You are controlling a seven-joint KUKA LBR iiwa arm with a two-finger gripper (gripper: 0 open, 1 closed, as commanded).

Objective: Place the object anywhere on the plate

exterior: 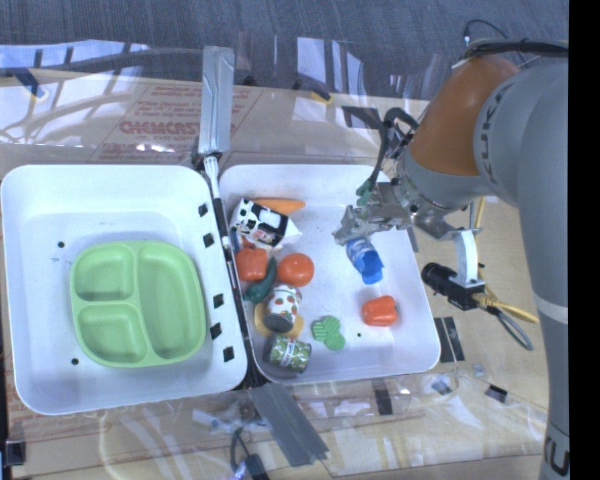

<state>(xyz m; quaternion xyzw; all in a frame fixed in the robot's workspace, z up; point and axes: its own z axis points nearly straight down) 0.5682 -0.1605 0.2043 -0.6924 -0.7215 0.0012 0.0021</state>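
Found plate (135,303) in left bin (40,198), near its middle. Found in right bin (408,333): bottle (365,261) right of centre; can (288,353) at front edge, left of bottle, well apart.

The bench (485,413) was pale wood with two shallow white bins set on it. The left bin (25,218) sat towards the near left. The right bin (330,186) stood just beside it, the two rims meeting along one edge. Behind the left bin lay a brown cardboard sheet (130,118) with red print, which reached past the far rims of both bins. A grey strip (215,98) lay across that sheet, running away from the left bin's far right corner. Crumpled clear film (65,60) lay beyond the left bin's far edge. A grey tape piece (292,430) lay on the wood nearer than the left bin's near right corner. Small black tape bits (450,340) lay well to that bin's right.
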